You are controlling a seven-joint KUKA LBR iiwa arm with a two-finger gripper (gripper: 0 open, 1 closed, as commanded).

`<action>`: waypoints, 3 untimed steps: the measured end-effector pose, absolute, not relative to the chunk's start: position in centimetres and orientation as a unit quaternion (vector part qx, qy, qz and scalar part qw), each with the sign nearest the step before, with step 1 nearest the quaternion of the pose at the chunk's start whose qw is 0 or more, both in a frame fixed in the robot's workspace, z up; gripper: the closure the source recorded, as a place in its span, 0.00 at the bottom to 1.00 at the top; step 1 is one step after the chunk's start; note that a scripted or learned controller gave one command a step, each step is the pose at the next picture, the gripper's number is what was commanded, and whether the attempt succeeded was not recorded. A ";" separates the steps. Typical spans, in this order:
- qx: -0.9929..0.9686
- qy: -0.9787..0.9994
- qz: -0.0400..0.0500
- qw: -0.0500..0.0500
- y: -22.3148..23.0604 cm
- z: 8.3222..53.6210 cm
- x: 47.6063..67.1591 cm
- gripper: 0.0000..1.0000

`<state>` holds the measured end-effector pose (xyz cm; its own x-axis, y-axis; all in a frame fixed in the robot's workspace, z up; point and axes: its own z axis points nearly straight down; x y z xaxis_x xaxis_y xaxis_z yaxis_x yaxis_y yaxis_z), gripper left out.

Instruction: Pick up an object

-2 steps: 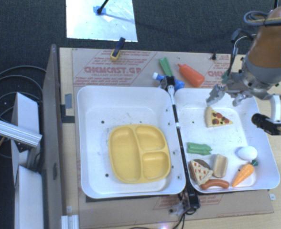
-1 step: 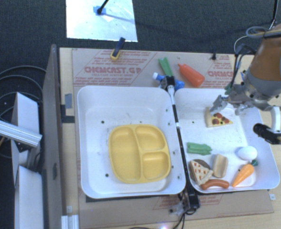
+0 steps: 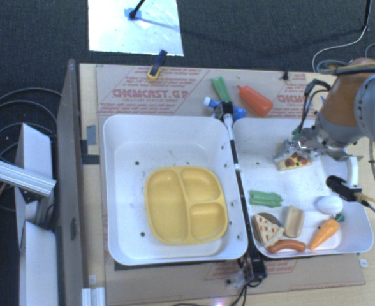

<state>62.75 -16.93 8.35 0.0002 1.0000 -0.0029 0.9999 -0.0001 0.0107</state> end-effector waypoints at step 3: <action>0.706 0.708 0.001 0.002 -15.0 22.8 58.1 0.00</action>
